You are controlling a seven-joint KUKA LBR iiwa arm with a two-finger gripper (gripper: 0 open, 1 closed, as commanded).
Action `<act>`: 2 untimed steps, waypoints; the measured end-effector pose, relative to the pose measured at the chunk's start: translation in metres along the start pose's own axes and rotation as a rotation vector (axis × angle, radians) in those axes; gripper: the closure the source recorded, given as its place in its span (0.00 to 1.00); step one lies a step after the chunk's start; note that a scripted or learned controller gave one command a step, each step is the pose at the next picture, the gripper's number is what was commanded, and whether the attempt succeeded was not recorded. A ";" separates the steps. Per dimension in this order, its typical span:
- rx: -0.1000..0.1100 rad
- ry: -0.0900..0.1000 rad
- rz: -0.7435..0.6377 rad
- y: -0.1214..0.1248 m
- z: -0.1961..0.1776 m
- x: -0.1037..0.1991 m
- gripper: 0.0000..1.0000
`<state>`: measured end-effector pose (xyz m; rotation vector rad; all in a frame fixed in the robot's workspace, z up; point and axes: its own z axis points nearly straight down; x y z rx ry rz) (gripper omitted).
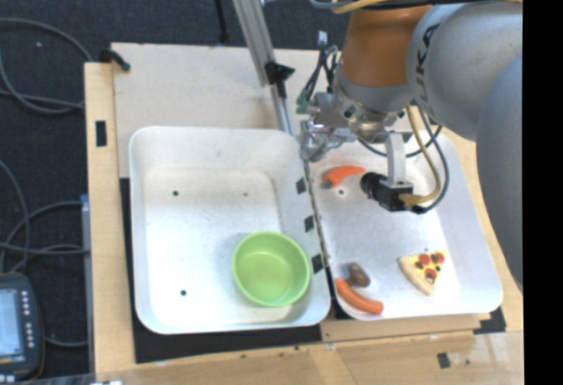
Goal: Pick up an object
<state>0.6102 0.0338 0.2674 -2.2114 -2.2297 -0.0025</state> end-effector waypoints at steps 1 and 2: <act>0.002 -0.002 0.002 0.005 0.015 0.049 1.00; 0.001 -0.001 0.006 0.005 0.014 0.046 0.00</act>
